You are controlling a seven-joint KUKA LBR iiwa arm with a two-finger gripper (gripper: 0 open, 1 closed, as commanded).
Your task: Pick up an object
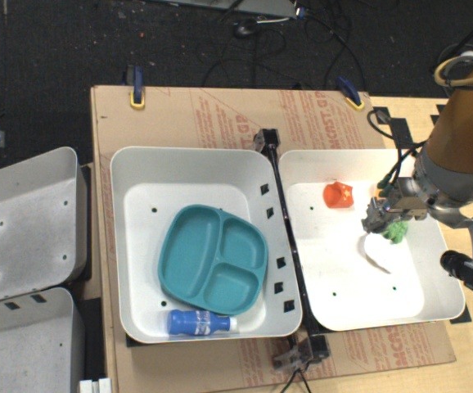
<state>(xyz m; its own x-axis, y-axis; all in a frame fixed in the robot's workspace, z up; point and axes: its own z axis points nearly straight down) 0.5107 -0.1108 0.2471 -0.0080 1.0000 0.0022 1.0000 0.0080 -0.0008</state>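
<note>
White plastic fills most of what we see: two shallow bins sit side by side on a brown board (187, 121) whose red printed lettering runs in repeated lines but is too small and skewed for us to read. The left bin (130, 219) holds a teal divided plate (213, 259) with three compartments, lying flat near the middle, and a blue bottle (200, 323) with a white cap lying on its side along the near wall, just beside the plate's near edge; any label on it is too small to make out.

The right bin (335, 293) holds an orange object (339, 195) toward its far side, a green object (397, 232) to the right of it, and a white curved piece (377, 256) lying on the floor just near of the green one, hard to tell from the bin itself. The grey arm (457, 154), with its orange band, reaches in from the right, and its gripper (381, 218) hangs low over the right bin, right at the green object and well apart from the orange one. We cannot tell from this angle how the tool is set, nor whether it touches the green object.

Two blue-and-yellow clamps (137, 88) grip the board's far edge. Spare white bins (24, 219) lie off to the left on the dark floor, where black cables (343, 47) trail at the far side.
</note>
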